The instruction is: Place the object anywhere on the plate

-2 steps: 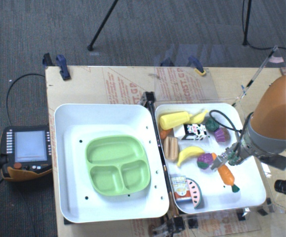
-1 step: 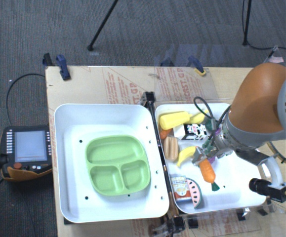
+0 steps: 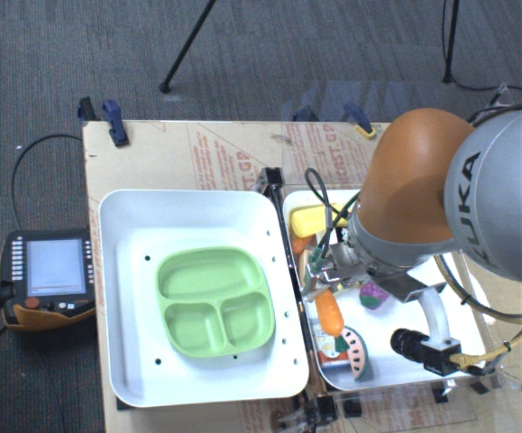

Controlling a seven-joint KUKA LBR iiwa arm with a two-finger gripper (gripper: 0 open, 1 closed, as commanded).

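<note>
Green, your plate (image 3: 215,300) sits in the left bin (image 3: 121,242), nothing on it. Look to the right bin (image 3: 382,368): a carrot (image 3: 330,313), a watermelon slice (image 3: 358,351), a yellow piece (image 3: 307,218) and a purple piece (image 3: 374,295) lie there under the arm (image 3: 423,192). Whether the claw is apart or together, you cannot tell.

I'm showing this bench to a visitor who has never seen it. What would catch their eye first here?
First, the big arm with its orange band, reaching in from the right and hanging over the right bin. Next, the pale green divided plate lying in the middle of the left bin, nothing on it. Then the bright toy food in the right bin: a yellow piece, an orange carrot, a watermelon slice and a purple piece.
</note>
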